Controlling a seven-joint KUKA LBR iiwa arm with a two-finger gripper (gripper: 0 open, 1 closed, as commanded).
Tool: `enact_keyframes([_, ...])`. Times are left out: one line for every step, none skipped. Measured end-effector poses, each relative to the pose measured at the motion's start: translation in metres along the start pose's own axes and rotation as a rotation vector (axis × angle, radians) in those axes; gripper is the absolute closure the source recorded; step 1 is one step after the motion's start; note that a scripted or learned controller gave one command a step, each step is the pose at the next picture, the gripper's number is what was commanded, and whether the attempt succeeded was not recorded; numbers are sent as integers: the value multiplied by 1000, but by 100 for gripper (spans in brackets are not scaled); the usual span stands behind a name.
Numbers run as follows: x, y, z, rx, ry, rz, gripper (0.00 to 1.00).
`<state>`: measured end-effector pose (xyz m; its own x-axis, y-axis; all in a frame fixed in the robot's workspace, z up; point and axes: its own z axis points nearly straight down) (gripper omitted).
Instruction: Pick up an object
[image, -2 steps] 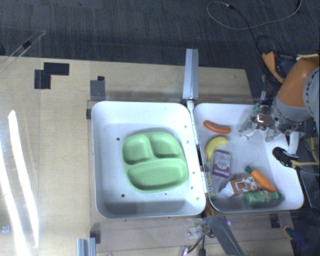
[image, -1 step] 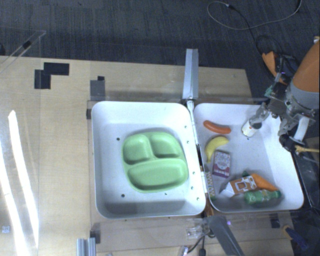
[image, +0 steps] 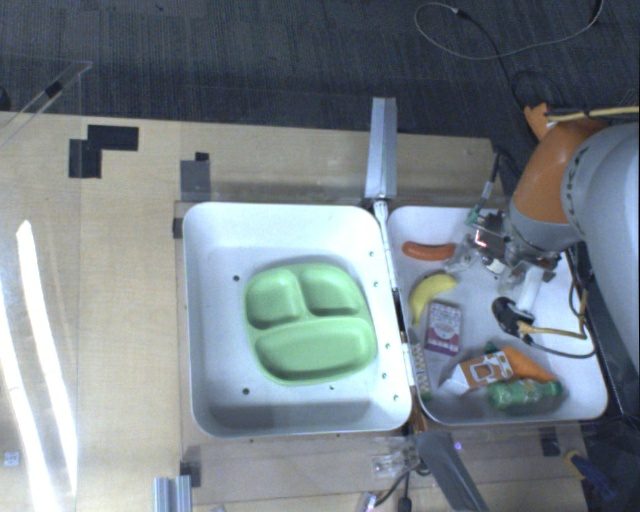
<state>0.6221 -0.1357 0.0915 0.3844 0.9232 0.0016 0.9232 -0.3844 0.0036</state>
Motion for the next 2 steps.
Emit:
enact_keyframes([20, 32, 3, 46, -18, -122, 0])
enact_keyframes([32, 27, 3, 32, -28, -159, 0])
